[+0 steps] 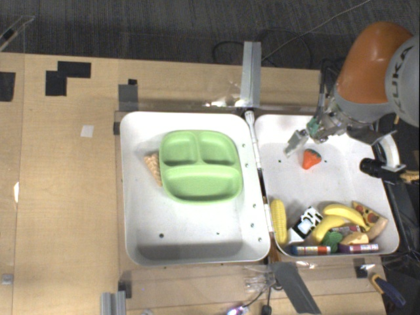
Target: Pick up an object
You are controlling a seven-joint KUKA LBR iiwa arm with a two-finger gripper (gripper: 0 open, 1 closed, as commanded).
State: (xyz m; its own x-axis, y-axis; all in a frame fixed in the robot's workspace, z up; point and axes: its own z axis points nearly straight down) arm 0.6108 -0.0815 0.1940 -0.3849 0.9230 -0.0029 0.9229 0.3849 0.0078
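My gripper (303, 140) hangs over the upper middle of the right bin (341, 176), its fingers open with nothing between them. A red toy strawberry (311, 159) lies on the bin floor just below and to the right of the fingertips, apart from them. Along the bin's front edge sit a yellow corn cob (278, 220), a black-and-white block (304, 224), a banana (338, 216), a pizza slice (369, 216) and some markers (335, 248).
The left bin (138, 228) holds a green divided plate (200, 165) with a tan waffle-like piece (153, 168) tucked at its left edge. A metal post (252, 71) stands behind the wall between the two bins. The arm's orange band (371, 61) is at upper right.
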